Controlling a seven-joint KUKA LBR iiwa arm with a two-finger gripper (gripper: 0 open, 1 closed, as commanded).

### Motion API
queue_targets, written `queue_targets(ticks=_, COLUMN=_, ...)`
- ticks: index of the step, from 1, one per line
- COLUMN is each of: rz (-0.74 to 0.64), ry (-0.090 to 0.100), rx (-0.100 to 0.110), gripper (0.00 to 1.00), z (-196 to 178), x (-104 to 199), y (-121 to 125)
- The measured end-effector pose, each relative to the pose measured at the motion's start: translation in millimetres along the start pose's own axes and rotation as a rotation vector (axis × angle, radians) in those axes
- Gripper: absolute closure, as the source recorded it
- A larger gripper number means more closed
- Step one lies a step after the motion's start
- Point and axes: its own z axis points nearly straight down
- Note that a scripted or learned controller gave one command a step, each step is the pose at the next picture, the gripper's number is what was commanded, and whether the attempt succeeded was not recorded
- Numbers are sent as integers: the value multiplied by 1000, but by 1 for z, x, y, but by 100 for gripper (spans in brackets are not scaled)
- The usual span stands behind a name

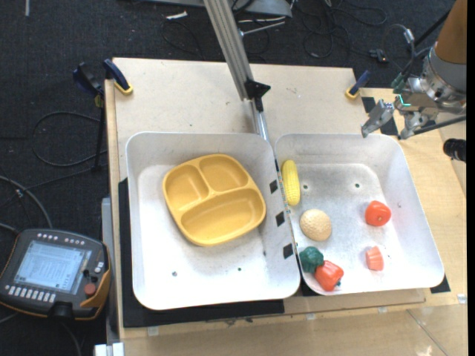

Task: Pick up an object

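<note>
Gripper [392, 122]: empty, fingers spread, above bin's far rim.
Tomato [378, 213]: nearest, toward six o'clock.
Corn [291, 182]: long axis twelve-to-six.

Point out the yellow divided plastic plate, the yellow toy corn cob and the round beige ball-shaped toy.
Yellow divided plastic plate [214, 199], camera view, left bin: point on its big front compartment.
Yellow toy corn cob [291, 182], camera view, right bin: point on its middle.
Round beige ball-shaped toy [316, 225], camera view, right bin: point on its top.

Dark carpet [52, 65] is lying under a pale wooden bench [185, 99], cables [326, 28] are trailing behind, and a handheld screen [52, 273] is glowing nearby.
</note>
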Motion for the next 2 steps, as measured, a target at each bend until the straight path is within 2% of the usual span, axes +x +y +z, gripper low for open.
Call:
queue_targets(ticks=1, rz=5, ry=2, rx=9, gripper=0, z=71, x=1, y=-45)
queue_targets(ticks=2, rz=-7, ry=4, rx=1, gripper=0, z=64, x=139, y=-44)
